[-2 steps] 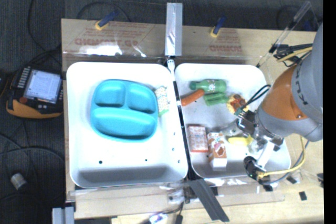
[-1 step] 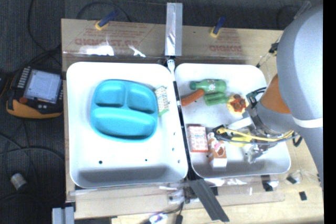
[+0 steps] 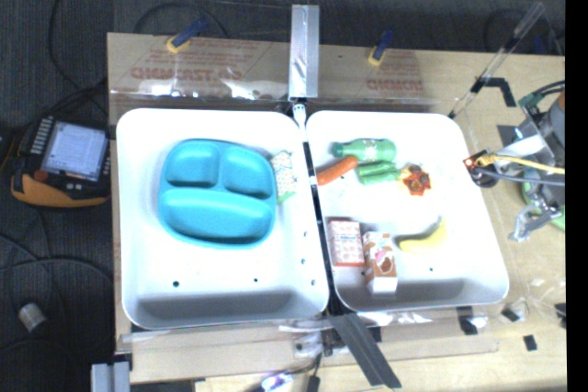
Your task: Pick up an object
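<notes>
Bench (image 3: 184,60) on dark carpet, two white bins (image 3: 220,289). Green bottle (image 3: 364,148) lies flat, long axis left-right, in right bin. Gripper's grip state: cannot tell.

We can read no text with certainty. Red lettering runs mirrored across the clear sheet (image 3: 211,69) behind the left bin (image 3: 138,225), too blurred to make out. The print on the small cartons (image 3: 346,243) is also unreadable.
</notes>
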You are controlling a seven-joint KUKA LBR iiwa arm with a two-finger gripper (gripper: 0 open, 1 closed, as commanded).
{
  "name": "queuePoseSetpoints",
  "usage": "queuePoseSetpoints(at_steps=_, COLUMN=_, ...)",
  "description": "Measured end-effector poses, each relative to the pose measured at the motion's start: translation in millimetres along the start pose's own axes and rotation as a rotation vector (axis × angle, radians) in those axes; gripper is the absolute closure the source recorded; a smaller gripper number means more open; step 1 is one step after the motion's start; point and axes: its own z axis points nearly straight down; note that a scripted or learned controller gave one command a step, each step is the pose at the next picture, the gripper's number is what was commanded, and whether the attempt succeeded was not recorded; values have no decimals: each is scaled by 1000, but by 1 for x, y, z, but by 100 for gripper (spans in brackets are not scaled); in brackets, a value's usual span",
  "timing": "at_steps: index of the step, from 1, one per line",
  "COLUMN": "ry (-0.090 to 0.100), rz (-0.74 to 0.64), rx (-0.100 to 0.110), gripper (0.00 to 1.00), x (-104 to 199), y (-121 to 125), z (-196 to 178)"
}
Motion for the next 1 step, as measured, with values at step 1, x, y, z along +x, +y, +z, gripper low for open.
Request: queuePoseSetpoints(at_steps=1, ry=0, rz=-253, rx=5, gripper=0, x=30, y=-13, z=178)
